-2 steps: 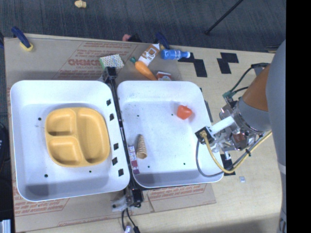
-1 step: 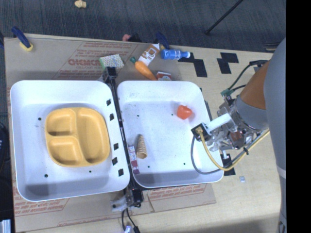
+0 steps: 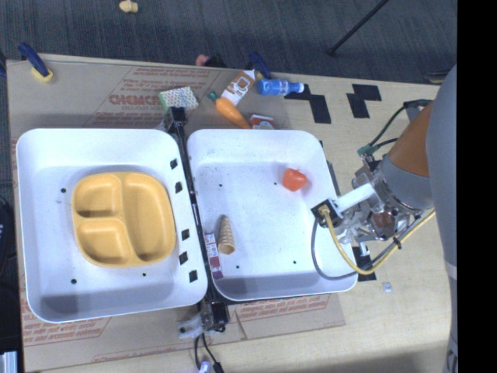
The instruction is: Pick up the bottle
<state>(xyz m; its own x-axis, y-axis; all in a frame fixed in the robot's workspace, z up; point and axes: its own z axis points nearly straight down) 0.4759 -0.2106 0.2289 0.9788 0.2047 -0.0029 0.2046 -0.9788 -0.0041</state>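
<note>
A small blue bottle (image 3: 277,88) with a pale cap lies on the cardboard behind the right bin (image 3: 256,282). Beside it, to the left, lies a white bottle with an orange label (image 3: 238,88). My gripper (image 3: 371,224) hangs over the right bin's right rim, far from both bottles, with yellow cable looped beneath it. I see nothing held in it.
The right bin holds a red fruit-like piece (image 3: 293,179) and an ice-cream cone toy (image 3: 224,234). A yellow divided plate (image 3: 123,217) sits in the left bin (image 3: 46,294). An orange carrot toy (image 3: 231,113) and a green sponge (image 3: 178,98) lie behind the bins.
</note>
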